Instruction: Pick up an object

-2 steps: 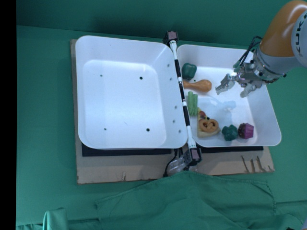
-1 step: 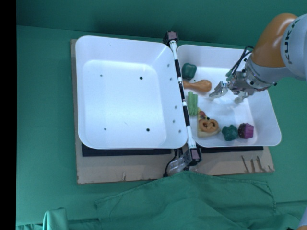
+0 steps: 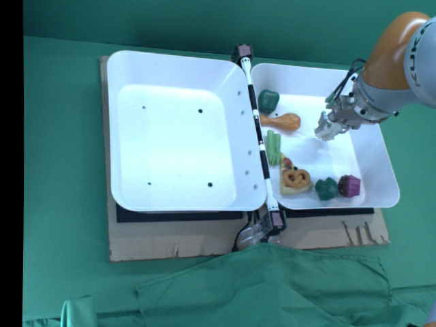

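Observation:
The right bin [image 3: 379,157] holds several toy foods: a dark green pepper [image 3: 268,100], an orange drumstick [image 3: 282,121], a light green stalk [image 3: 273,147], a pretzel-topped piece [image 3: 296,180], a teal-green lump [image 3: 325,189] and a purple-magenta piece [image 3: 349,185]. My gripper [image 3: 325,131] hangs over the middle of the right bin, to the right of the drumstick and above the bare floor. Nothing shows between its fingers.
The left bin [image 3: 129,73] sits beside the right one, split from it by a black-and-white divider bar [image 3: 255,129]. Both rest on a cardboard sheet [image 3: 170,251]. A crumpled green cloth [image 3: 272,285] lies in front of the bins.

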{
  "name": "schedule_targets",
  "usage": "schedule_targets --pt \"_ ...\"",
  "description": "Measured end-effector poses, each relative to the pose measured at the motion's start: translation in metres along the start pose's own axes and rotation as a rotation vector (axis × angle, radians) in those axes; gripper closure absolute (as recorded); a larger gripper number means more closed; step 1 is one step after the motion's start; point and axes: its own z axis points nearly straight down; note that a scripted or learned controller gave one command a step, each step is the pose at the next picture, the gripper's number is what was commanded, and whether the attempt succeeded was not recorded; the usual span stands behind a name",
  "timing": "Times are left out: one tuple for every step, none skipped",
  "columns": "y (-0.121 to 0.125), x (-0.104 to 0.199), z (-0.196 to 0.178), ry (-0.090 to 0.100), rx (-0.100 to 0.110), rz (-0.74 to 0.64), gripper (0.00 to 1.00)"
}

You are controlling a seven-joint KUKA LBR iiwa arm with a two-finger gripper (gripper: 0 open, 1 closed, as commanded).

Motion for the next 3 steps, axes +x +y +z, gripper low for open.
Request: schedule_targets --pt "0.002 -0.008 -0.047 0.004 0.009 -0.004 1.0" --pt "0.004 -0.005 -0.113 0.004 0.008 -0.005 1.0" --pt "-0.003 -0.006 -0.174 0.004 0.007 -0.005 1.0"
